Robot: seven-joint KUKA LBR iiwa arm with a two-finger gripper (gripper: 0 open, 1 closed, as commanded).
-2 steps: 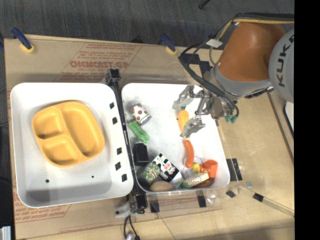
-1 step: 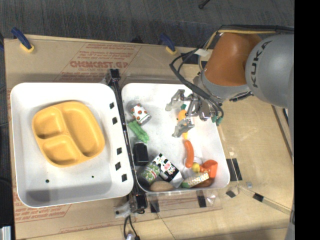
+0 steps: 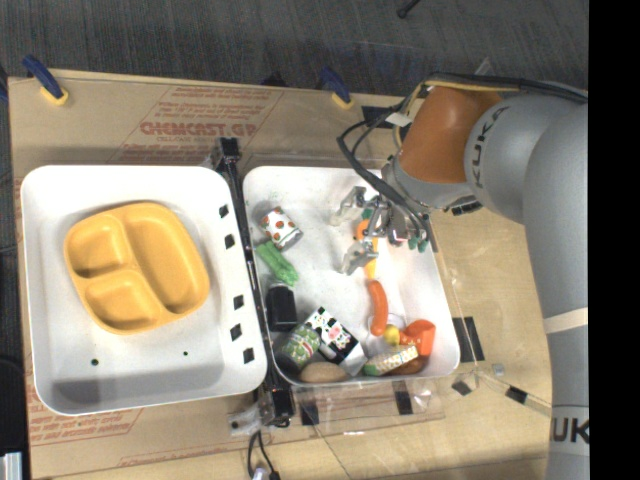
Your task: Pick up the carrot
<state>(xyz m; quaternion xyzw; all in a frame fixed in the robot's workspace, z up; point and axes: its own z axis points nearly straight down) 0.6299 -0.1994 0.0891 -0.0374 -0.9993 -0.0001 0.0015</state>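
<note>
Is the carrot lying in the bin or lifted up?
Lying in the right bin: the carrot rests on its floor, below the gripper.

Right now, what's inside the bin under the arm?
The right bin holds the carrot, a green vegetable, a black block, a cow-patterned toy and more toys heaped at its near edge. The end effector covers part of the floor.

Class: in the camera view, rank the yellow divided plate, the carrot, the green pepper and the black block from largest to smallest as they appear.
1. yellow divided plate
2. carrot
3-4. green pepper and black block: too similar to rank.
</note>
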